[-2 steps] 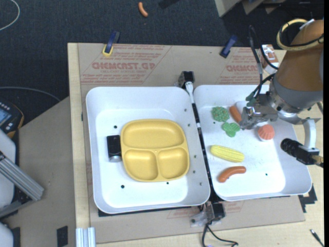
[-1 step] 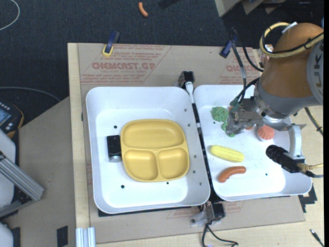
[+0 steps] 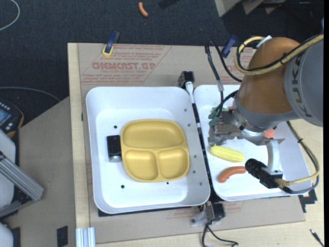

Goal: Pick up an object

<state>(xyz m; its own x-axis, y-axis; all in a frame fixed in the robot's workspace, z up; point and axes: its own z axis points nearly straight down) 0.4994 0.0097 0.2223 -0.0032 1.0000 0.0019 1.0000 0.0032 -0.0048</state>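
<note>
While the hand (image 3: pixel 220 131) hovers over the right-hand shallow white bin (image 3: pixel 295 187), just up-frame of the yellow plastic corn cob (image 3: pixel 226 153), this looks like the approach; how open it is I cannot tell. Next it must settle squarely onto the cob. An orange toy sausage (image 3: pixel 231 173) lies beside the cob; the left white bin (image 3: pixel 97 107) holds a yellow three-section plate (image 3: pixel 154 149) and a small black block (image 3: pixel 113 146).

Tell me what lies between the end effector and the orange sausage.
The yellow corn cob, in the camera view, below the end effector and above the sausage.
</note>
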